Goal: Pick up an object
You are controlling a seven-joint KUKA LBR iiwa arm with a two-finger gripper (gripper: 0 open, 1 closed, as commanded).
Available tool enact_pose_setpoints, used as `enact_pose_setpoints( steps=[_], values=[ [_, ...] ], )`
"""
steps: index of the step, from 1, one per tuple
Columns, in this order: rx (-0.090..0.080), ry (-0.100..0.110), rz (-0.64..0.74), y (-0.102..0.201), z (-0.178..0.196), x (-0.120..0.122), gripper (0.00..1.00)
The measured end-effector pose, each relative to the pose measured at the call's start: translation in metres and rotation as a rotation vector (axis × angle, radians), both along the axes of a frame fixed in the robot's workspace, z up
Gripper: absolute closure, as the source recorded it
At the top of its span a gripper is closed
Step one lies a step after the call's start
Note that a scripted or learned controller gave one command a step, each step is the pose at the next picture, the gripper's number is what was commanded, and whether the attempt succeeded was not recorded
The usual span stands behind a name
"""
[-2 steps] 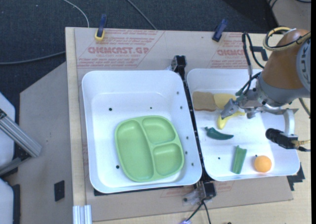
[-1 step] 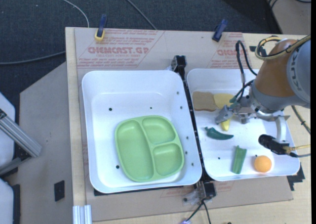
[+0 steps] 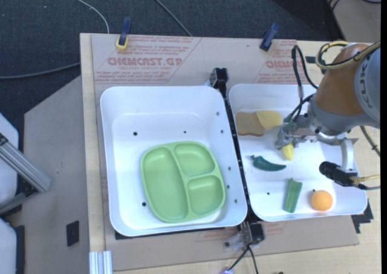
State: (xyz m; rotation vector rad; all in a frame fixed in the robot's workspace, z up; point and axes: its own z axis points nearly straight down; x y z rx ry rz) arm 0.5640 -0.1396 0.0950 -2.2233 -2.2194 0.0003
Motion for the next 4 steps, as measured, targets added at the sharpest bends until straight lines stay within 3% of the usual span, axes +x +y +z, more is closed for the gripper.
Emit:
enact_pose_setpoints(
  steps=[3,4],
  values=[
    [-0.002,-0.007,0.003,0.009,0.136,0.000,1.00],
    [0.003,0.004,0.005,0.058,0.136,-0.021,1.00]
  ],
)
